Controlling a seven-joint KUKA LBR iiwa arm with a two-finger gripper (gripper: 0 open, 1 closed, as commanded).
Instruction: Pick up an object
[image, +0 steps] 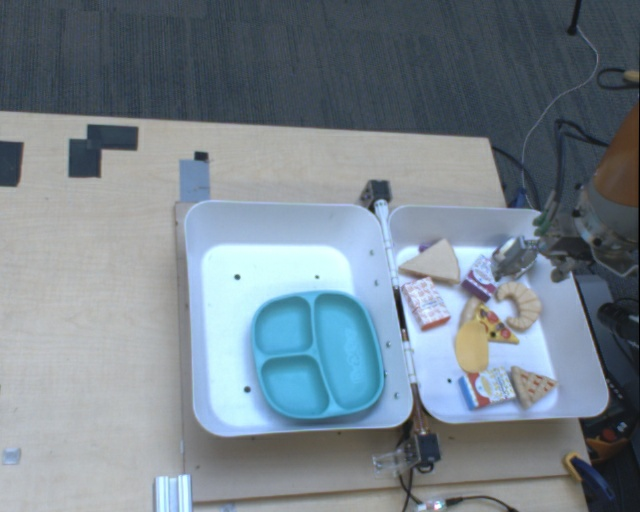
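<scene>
My gripper (514, 259) hangs over the back part of the right bin (580, 330), reaching in from the right. Its tip is just above a small purple packet (481, 279) and just behind a tan croissant (521, 304). A beige sandwich wedge (432, 262) lies to its left. Further forward lie a red-and-white box (426, 302), a pizza slice (498, 328), a yellow piece (471, 348), a blue-and-white box (488, 389) and a waffle wedge (533, 385). I see nothing held.
The left bin (215, 300) holds a teal divided plate (318, 353). A hinge bar (392, 280) runs between the two bins. Cables (560, 110) trail at the far right, off the bench. The bare wooden bench (90, 300) stretches left.
</scene>
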